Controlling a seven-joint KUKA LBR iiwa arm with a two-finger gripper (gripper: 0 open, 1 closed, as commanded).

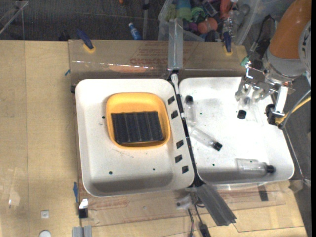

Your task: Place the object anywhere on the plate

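Right bin [276, 147] mid floor bare, gripper [250, 94] nr far edge, jaws apart, holding nothing

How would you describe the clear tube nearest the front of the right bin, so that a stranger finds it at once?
Start at the right bin, the one without the yellow plate. Go to its front right corner: a clear tube lies there, almost parallel to the front wall. Its black cap points right, whereas the other tubes lie by the divider.

I see the yellow plate [114, 104] with a dark ribbed insert lying flat in the left bin, and three clear black-capped tubes [205, 138] scattered flat in the right bin.
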